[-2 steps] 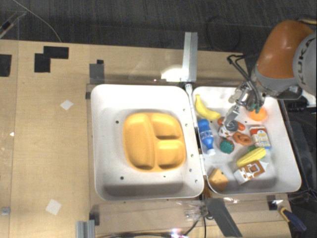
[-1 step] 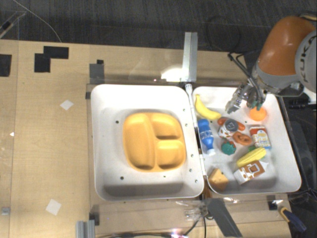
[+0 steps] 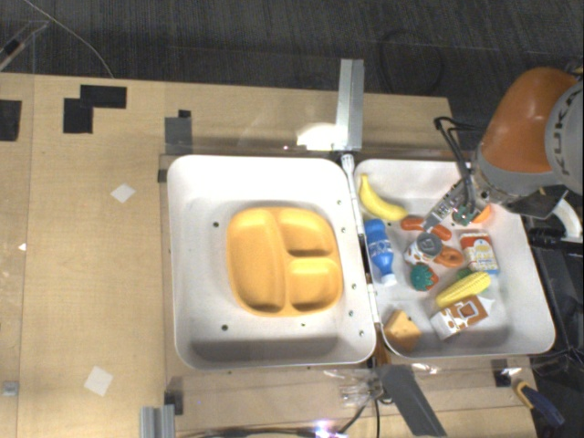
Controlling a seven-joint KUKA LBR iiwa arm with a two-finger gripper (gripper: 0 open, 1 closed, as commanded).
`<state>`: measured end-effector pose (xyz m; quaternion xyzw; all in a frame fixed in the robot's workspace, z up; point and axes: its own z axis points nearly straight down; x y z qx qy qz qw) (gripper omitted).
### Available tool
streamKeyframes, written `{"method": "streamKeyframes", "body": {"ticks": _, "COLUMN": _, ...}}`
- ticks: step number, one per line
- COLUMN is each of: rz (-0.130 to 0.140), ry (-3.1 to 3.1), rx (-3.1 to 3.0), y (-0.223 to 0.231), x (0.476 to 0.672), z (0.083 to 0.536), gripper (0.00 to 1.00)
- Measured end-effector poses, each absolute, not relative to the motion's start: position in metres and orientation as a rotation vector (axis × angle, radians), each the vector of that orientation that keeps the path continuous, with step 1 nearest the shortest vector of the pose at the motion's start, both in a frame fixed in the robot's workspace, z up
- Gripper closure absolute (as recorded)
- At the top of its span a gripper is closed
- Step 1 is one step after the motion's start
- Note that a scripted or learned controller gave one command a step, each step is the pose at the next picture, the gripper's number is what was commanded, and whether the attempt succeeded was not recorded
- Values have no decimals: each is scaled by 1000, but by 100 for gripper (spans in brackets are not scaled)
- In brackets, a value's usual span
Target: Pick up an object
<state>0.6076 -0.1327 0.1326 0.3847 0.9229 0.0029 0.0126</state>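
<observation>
The gripper [image 3: 453,210] hangs low in the right bin [image 3: 538,308] over the orange toys [image 3: 440,232] just below-left of it (finger state: cannot tell); the banana [image 3: 379,202] lies further left.

Pale wood surface [image 3: 82,272] spans the lower view, with black tape patches [image 3: 94,106] near its far-left edge and small grey squares [image 3: 122,192] on the left side. Dark grey carpet floor [image 3: 228,16] beyond the far edge. A metal upright bracket [image 3: 350,103] stands mid-surface. Glare spot beside the bracket's base.
</observation>
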Motion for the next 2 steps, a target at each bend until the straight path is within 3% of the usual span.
{"method": "streamKeyframes", "body": {"ticks": 1, "rz": 12, "ry": 2871, "rx": 1187, "y": -132, "x": 611, "z": 146, "gripper": 100}}
{"method": "streamKeyframes", "body": {"ticks": 2, "rz": -3, "ry": 2975, "rx": 987, "y": -195, "x": 523, "z": 118, "gripper": 100}}
